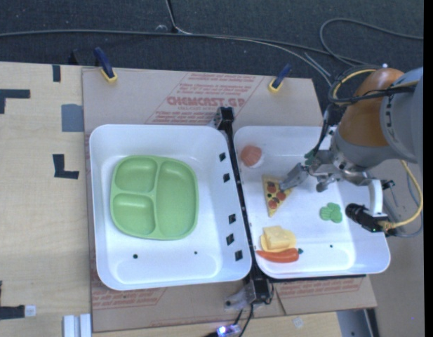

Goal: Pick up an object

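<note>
Gripper [292,180] low over pizza [274,194], finger state unclear; pepper [278,255] nearer. Centre on slice, descend straight.

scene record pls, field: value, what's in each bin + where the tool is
left bin: green divided plate
right bin: pink round piece, pizza slice, green piece, yellow block, red-orange pepper
yellow block vs pepper: touching, block just behind it
tool: over right bin, tip at the pizza slice's right edge
held: nothing visibly
</note>
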Robot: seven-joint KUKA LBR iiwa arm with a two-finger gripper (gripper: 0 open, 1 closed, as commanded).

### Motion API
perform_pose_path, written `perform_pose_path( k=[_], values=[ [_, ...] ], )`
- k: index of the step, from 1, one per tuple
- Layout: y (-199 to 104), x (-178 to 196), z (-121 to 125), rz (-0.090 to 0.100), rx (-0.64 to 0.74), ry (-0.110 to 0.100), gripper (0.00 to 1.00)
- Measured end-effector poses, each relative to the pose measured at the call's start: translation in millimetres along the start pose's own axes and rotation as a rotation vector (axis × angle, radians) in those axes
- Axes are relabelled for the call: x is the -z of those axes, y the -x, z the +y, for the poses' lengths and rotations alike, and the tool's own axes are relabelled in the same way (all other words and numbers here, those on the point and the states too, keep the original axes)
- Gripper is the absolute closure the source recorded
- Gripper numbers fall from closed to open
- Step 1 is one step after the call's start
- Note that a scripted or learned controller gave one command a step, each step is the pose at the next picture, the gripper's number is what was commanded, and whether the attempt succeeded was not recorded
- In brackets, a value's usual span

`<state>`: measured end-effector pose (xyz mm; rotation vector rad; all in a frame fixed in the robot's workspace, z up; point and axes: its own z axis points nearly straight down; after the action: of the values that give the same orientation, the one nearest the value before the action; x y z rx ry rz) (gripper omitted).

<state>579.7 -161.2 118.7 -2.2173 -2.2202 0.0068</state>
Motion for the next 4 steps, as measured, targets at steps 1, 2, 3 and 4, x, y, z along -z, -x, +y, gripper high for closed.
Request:
perform_pose_path(
  k=[1,2,3,4],
  values=[
    [-0.9,12.6,1.2,0.001,0.001,0.004,1.00],
    [1.0,56.2,-3.1,0.000,0.000,0.009,1.00],
    [2.8,98.5,-3.4,0.000,0.000,0.009,1.00],
    [2.1,133.7,-2.5,0.000,0.001,0.009,1.00]
  ],
)
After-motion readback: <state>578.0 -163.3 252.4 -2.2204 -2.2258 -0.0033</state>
